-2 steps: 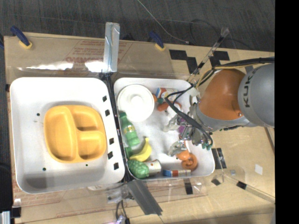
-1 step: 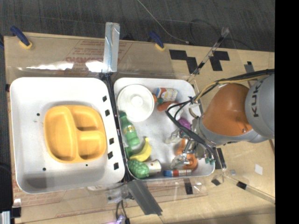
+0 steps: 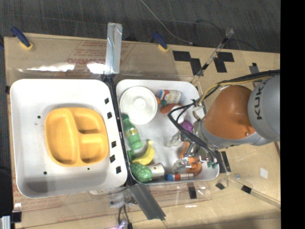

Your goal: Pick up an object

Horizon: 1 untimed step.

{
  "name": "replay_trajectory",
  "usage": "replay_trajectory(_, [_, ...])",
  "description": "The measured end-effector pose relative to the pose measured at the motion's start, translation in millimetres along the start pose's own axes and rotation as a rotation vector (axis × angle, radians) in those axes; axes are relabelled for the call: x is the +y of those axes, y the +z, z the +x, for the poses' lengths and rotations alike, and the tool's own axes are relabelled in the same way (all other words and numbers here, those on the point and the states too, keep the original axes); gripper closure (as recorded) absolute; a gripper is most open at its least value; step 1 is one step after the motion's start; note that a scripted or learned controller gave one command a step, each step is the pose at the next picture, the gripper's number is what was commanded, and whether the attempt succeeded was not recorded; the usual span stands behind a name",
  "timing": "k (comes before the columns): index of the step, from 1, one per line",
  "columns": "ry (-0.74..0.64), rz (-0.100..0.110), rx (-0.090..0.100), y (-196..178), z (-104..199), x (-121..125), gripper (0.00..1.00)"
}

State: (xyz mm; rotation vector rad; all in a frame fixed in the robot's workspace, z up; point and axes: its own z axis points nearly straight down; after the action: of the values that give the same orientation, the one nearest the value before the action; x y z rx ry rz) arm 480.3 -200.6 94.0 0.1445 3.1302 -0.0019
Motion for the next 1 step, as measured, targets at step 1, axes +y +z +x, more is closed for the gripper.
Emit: replay_trajectory(1, [-0.001, 0.000, 0.000, 0.0, 0.0, 0.1, 0.00])
